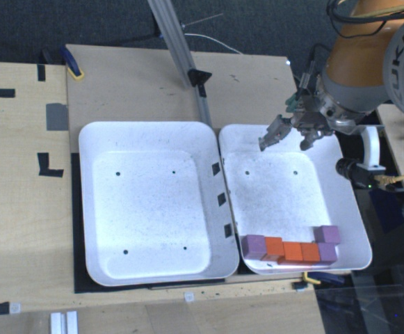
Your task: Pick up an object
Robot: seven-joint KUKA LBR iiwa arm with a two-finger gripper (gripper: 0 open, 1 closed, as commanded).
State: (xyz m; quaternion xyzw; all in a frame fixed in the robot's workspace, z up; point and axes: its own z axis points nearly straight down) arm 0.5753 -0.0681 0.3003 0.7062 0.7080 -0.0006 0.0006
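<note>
Over the upper part of the right bin point(341, 186), right of centre in the frame, the gripper point(288, 139) hangs with its two fingers spread apart and nothing between them. The things to pick lie well apart from it, at the bottom edge of the same bin: a purple block point(255, 244), two orange blocks point(293, 250) and a taller purple block point(327, 240), packed touching in a row against the near wall. The left bin point(104, 179) holds no blocks. That tight packing is the likely trouble. With blocks touching each other and the wall, a finger may land on top of a neighbour instead of slipping beside the target, or push the row without closing on anything. The sloping wall could also block a finger, so the grasp slips off.
</note>
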